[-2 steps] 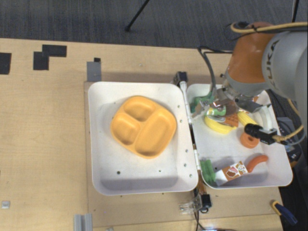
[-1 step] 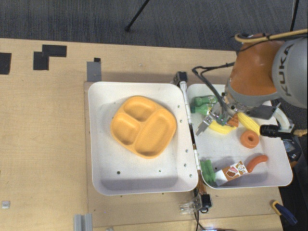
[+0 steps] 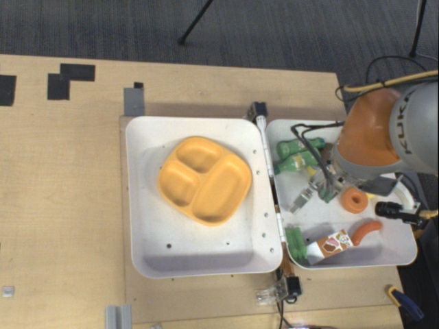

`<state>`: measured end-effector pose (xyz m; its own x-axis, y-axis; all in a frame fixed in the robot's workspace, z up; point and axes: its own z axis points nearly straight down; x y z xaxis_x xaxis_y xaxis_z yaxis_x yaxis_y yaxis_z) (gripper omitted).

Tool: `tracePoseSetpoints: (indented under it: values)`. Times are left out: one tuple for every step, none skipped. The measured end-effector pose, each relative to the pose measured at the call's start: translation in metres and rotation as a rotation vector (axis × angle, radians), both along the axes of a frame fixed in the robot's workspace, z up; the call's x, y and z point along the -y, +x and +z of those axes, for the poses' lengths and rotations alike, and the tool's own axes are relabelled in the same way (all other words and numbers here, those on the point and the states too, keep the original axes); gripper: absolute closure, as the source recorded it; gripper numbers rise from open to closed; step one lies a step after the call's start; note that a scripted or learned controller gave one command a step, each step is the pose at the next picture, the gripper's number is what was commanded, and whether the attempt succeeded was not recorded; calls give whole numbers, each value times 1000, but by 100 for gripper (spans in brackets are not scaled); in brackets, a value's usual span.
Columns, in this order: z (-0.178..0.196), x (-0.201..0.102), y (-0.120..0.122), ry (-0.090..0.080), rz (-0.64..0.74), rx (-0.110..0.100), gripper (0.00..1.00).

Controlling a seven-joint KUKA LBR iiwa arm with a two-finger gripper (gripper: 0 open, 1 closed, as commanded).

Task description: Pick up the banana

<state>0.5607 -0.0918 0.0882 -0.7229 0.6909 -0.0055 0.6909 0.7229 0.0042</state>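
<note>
Dark carpet lies beyond a wooden bench (image 3: pixel 62 204) on which two white bins sit side by side. Left bin (image 3: pixel 147 252) holds a yellow divided plate (image 3: pixel 204 179), fully in sight. Right bin (image 3: pixel 398 252) is partly covered by the arm (image 3: pixel 384 132), whose grey body and orange band hide its far right part and are cut off at the frame's right side. Below the band, the gripper (image 3: pixel 317 189) hangs low over the middle of this bin amid cables and clutter; whether it is wide or narrow I cannot tell, nor whether it holds anything. Where the banana lies I cannot tell: it may be under the arm. Around the gripper are green bottles (image 3: pixel 296 154) at the far left, an orange ring (image 3: pixel 354 200) just right of it, a reddish carrot-like piece (image 3: pixel 365 231) nearer, a white and red packet (image 3: pixel 333 244), and a green item (image 3: pixel 295 242) at the near left corner, too small to name.
</note>
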Motion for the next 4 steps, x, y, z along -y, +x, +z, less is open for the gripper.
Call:
tracePoseSetpoints:
  values:
    - [-1,-6,48,2,-219,0,0]
    - [-1,2,37,0,0,4,0]
    - [-1,35,22,-1,176,3,0]
    - [-1,67,27,1,126,1,0]
